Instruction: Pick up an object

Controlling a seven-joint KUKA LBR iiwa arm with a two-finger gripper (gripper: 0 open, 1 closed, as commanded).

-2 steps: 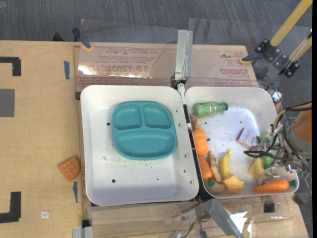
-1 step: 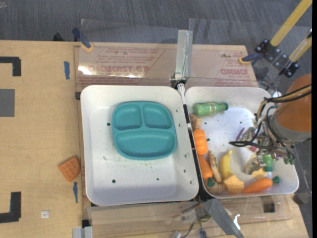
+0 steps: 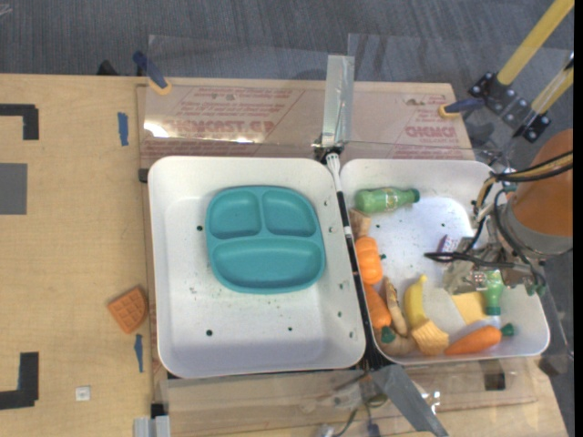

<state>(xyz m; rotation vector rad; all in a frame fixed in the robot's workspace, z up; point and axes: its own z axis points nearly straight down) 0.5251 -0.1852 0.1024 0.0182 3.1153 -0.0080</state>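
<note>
The right bin (image 3: pixel 428 221) holds a heap of toy food. A green bottle (image 3: pixel 387 198) lies at its back left. Along its left wall sit an orange pepper (image 3: pixel 368 259) and a long orange piece (image 3: pixel 377 308). A banana (image 3: pixel 414 300), a tan wedge (image 3: pixel 430 339), a carrot (image 3: pixel 474 340) and a yellow cheese block (image 3: pixel 467 307) lie near the front. My gripper (image 3: pixel 480 276) hangs low over the bin's right side, just above the cheese block and next to a small green item (image 3: pixel 494 291). Cables and the orange wrist band hide part of it.
The left bin (image 3: pixel 182 317) holds a teal divided plate (image 3: pixel 264 238). An orange waffle-like piece (image 3: pixel 128 309) lies on the wooden bench to the left of the bins. A small purple item (image 3: pixel 448 242) sits behind the gripper. Yellow rods (image 3: pixel 537 35) stand at the back right.
</note>
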